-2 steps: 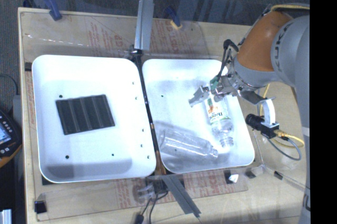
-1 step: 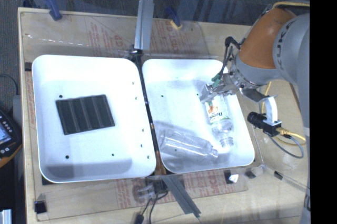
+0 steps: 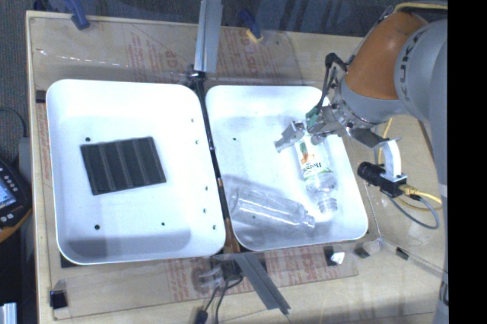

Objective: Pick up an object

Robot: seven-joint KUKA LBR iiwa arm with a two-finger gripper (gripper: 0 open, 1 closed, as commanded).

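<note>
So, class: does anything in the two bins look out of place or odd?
Both bottles in the right bin lie on their sides: the labelled bottle under the gripper and a clear one near the front wall. Nothing looks spilled.

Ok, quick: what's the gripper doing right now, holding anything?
Gripper: cannot be told; it sits over the top of the labelled bottle in the right bin.

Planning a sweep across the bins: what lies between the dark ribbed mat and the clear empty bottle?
In the camera view, bare white floor, then the two bins' adjoining rims, separate the dark ribbed mat from the clear empty bottle.
</note>
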